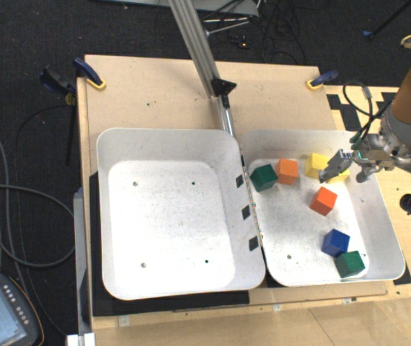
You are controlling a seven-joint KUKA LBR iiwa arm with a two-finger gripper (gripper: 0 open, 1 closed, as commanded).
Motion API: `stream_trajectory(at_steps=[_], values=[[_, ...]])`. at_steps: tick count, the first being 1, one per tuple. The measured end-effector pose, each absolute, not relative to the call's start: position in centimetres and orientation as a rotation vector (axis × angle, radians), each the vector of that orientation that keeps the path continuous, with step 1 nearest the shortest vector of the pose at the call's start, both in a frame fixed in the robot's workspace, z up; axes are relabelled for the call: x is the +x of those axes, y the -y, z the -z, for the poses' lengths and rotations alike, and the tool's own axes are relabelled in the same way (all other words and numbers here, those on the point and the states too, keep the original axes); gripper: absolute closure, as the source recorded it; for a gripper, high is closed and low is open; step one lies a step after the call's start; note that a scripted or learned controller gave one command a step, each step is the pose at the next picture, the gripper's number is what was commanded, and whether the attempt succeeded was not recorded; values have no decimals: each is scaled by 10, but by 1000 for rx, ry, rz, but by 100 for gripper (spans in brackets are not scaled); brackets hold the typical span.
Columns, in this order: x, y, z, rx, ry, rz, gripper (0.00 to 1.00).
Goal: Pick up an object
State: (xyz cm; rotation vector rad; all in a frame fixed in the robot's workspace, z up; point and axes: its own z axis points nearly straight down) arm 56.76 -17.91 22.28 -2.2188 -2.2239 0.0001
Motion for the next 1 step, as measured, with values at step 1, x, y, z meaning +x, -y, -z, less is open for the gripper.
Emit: stream_trajectory(at_steps=[1], values=[[568, 179, -223, -2220, 2223, 0, 0]])
